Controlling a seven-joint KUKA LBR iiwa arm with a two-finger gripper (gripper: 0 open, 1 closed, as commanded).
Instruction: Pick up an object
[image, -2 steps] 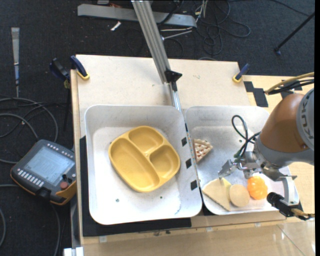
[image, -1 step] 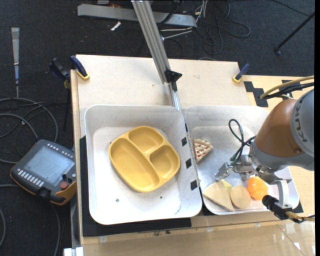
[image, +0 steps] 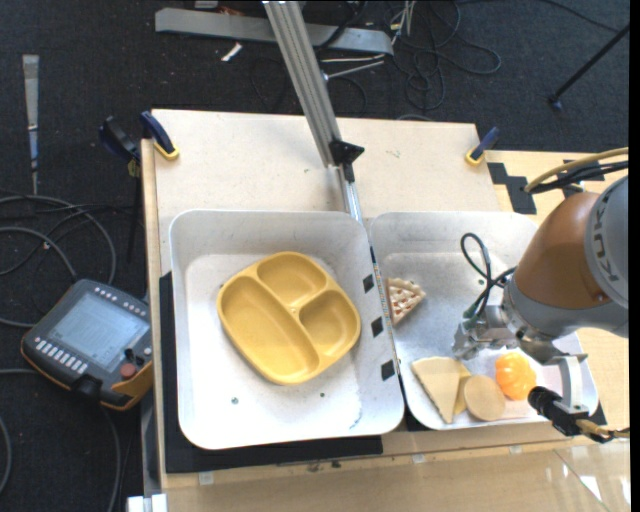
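camera view | end effector (image: 478, 338) low in the right bin (image: 440, 232), lower right of frame; grip state cannot be told | orange fruit (image: 515, 376) just beside it, by the cheese wedge (image: 440, 385) | advice: centre over the fruit, descend straight, then close.

I reach in from the right over the right bin (image: 440, 235), my orange-banded wrist low above its near corner. My gripper (image: 478, 338) sits just left of an orange ball (image: 515, 376), close above a pale wedge (image: 438, 384) and a tan round disc (image: 485, 398). A waffle-patterned piece (image: 403, 297) lies by the bin's left wall. In the left bin (image: 200, 400) rests a yellow divided plate (image: 289, 316), well apart from me
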